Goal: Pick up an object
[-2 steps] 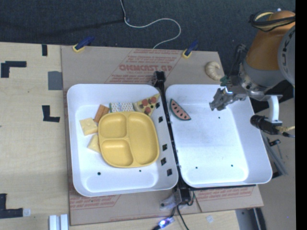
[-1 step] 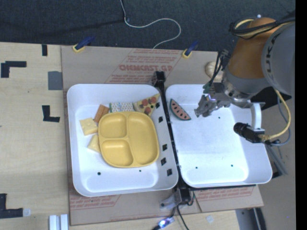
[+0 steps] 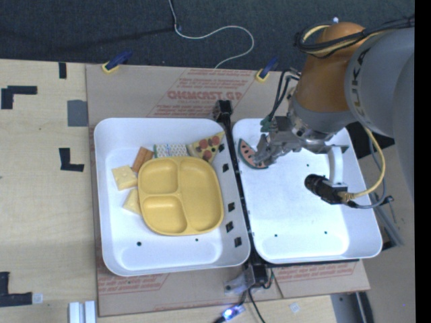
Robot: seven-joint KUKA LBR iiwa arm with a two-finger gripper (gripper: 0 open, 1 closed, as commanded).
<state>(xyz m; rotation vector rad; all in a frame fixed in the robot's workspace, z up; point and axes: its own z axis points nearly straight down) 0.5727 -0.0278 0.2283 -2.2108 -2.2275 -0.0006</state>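
Tool point(image 3: 268, 152), grip state can't tell, sits low in the right bin point(image 3: 296, 241) near its upper-left corner, right over or against a small reddish-rimmed piece point(image 3: 248, 155) poking out just left of it toward the divider.

The yellow divided plate point(image 3: 180, 195) crowds the left bin point(image 3: 108, 180), while the right bin's floor point(image 3: 296, 214) lies mostly open.

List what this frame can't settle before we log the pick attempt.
- Gripper: finger state hidden by the wrist above it, camera view.
- Small round object at the gripper: too small and part covered to identify or judge held.
- Items under the yellow divided plate: mostly covered by it.
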